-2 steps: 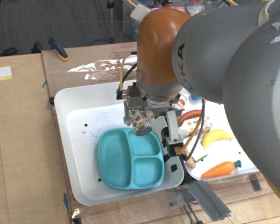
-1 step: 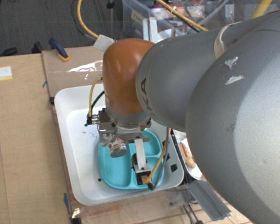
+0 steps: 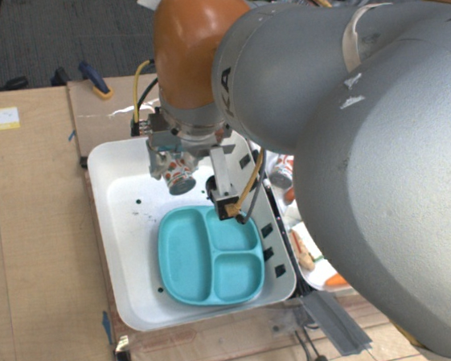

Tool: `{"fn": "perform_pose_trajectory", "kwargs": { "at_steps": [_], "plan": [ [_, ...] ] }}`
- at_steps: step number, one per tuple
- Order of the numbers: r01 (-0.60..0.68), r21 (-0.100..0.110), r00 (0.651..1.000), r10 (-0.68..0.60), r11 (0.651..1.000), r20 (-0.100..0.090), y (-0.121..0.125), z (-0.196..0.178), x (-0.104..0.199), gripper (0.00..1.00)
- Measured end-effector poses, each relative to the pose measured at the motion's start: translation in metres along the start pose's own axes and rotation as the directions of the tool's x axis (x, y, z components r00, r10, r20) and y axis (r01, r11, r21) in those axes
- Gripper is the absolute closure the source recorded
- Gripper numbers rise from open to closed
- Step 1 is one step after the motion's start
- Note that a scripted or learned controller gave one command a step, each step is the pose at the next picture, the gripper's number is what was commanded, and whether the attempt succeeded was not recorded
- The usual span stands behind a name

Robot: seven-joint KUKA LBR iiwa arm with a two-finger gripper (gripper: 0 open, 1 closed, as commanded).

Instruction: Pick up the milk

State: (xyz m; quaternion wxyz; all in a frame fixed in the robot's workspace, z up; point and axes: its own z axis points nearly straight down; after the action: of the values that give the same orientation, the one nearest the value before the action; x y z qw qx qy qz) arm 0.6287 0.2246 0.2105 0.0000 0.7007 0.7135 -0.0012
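Claw (image 3: 177, 166) hangs over the far end of the left bin (image 3: 124, 252), and the milk (image 3: 178, 174) sits right beneath it, apparently between its prongs. Its long axis I can't tell. Just nearer lies a blue tray (image 3: 210, 257).

- A turquoise divided plate (image 3: 210, 256) lies in the left white bin (image 3: 124, 252).
- A small printed can (image 3: 178, 175) sits above the plate.

Teal tray (image 3: 210, 258) — left bin (image 3: 122, 228).
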Motion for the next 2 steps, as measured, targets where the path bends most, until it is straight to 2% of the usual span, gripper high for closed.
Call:
{"fn": "perform_pose_trajectory", "kwargs": {
  "at_steps": [1,2],
  "plan": [
    [0.544,0.004,0.839,-0.544,0.839,-0.003,-0.145,-0.01,-0.026,1.0],
    [0.538,-0.001,0.843,-0.538,0.843,0.0,-0.144,-0.041,-0.028,1.0]
  ]
}}
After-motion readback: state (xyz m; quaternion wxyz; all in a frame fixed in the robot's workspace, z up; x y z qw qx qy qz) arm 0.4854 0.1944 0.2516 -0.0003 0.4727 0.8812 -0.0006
